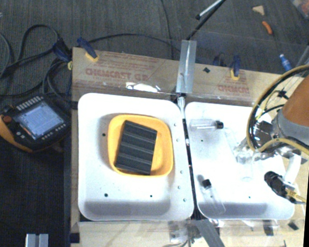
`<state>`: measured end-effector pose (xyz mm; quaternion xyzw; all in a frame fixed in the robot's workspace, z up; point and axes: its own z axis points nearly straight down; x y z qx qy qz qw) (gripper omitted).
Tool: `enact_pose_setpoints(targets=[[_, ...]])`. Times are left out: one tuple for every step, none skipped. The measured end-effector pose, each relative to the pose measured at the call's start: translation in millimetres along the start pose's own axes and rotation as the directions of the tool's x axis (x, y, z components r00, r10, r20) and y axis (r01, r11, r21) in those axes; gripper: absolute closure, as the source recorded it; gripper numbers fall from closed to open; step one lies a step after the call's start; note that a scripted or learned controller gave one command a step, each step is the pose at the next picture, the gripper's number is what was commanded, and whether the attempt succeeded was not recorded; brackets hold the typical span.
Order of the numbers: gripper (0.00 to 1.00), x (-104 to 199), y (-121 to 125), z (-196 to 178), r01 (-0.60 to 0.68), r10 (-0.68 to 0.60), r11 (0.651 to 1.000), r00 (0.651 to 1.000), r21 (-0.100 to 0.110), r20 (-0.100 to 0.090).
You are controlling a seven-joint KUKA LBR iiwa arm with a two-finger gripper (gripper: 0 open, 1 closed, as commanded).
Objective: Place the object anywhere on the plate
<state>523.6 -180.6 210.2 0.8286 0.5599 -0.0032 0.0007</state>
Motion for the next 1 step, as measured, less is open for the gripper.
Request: enact_pose_setpoints(targets=[[0.0,0.0,0.1,-0.1,0.0,0.0,1.0,1.0,0.0,0.0]])
